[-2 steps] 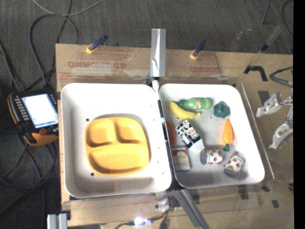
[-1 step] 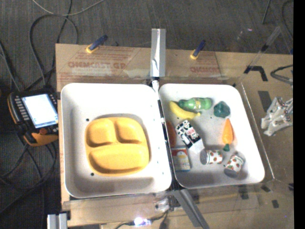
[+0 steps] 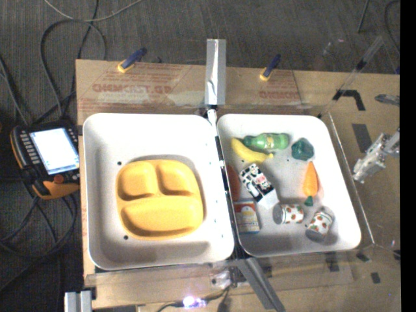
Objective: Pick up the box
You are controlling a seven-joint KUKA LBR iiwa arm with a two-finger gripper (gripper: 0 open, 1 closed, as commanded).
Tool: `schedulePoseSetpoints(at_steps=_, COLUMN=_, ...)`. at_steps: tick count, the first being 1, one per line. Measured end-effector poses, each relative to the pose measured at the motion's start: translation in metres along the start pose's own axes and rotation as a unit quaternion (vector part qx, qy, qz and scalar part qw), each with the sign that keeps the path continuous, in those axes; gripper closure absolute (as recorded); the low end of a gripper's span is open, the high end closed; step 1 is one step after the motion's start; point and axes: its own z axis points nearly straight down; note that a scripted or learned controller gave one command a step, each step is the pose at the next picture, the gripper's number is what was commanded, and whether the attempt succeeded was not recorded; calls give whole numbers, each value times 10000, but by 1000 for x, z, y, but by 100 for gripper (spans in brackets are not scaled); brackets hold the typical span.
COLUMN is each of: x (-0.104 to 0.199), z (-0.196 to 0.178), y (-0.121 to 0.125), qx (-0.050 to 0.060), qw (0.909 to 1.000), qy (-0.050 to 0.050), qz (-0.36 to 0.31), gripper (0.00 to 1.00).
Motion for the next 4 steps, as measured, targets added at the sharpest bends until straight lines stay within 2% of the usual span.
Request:
schedulePoseSetpoints(at_steps=1, x=-27, z=78, y=16, qx=6, qw=10000, qy=5, qz=5, gripper=100)
schedulePoseSetpoints(at_steps=2, x=-8, z=28, y=50, qx=13, qw=9713, qy=0, qz=2377, gripper=100)
schedulePoseSetpoints(at_steps=3, x=37, z=46, y=51, qx=12, qw=9914, qy=11, qz=1309, gripper=100)
schedulePoseSetpoints(at_steps=4, x=21, z=60, y=126, qx=9, qw=9841, qy=8, qz=1774, gripper=100)
